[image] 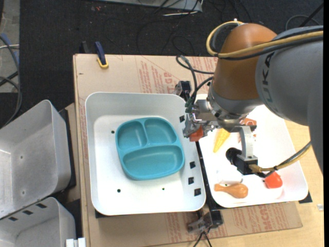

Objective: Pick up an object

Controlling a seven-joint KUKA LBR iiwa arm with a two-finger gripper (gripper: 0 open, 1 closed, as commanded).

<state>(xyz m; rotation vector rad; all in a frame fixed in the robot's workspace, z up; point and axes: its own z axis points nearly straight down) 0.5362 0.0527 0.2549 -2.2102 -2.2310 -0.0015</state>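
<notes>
1. Cardboard-topped table (139,71) is carrying two white bins.
2. Small orange piece (195,135) is lying at the right bin's (290,143) left edge, directly under the claw (198,121).
3. Claw opening: cannot tell.
4. Yellow cone (221,139) is lying just beside the piece.
5. Teal plate (150,148) is sitting in the left bin (103,138).

The bench (134,72) is evenly and brightly lit; the white bins (103,189) are nearly washed out. The far floor (46,24) is left dark. Fine detail is slightly softened.
</notes>
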